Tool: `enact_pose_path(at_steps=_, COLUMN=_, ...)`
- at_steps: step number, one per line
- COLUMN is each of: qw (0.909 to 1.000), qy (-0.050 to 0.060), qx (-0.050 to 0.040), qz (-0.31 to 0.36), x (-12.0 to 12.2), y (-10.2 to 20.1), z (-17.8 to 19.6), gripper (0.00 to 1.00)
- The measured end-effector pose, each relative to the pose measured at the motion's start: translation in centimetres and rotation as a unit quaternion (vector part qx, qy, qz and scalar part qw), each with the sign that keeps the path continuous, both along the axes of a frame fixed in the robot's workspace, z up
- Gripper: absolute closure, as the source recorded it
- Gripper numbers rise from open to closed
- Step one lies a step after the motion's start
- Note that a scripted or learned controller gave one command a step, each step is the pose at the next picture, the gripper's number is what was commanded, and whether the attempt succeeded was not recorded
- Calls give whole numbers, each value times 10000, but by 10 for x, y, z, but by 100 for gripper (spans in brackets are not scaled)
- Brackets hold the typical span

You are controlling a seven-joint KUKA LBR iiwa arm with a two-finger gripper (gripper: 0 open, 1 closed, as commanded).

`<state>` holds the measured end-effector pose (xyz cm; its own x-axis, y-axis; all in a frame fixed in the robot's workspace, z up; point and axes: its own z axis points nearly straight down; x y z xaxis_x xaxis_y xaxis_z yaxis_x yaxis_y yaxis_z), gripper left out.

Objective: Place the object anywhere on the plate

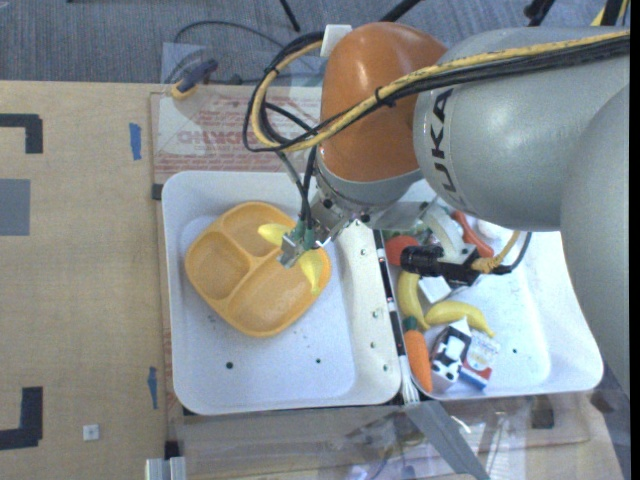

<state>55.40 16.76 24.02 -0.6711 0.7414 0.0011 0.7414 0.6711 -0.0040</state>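
An orange divided plate (245, 268) lies in the left bin (260, 368). My gripper (297, 243) hangs over the plate's right edge, under the grey and orange arm. A yellow banana-like object (273, 234) shows just left of the fingertips, over the plate's upper right compartment, and more yellow (318, 270) shows below them at the plate's rim. The fingers appear shut on this yellow object, though the wrist hides much of the grasp.
The right bin (560, 368) holds two yellow bananas (455, 314), an orange carrot (418, 358), a red item (402, 248) and a black-and-white boxed toy (460, 358). A raised white divider (375, 318) separates the bins. Cables loop behind the arm.
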Motion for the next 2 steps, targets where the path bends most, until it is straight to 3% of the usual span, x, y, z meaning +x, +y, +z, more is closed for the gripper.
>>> enact_pose_path(at_steps=1, qw=9828, qy=-68, qx=20, qz=1844, x=49, y=6, z=-118, gripper=100)
enact_pose_path(at_steps=2, qw=9305, qy=6, qx=23, qz=3663, x=12, y=13, z=-108, gripper=100)
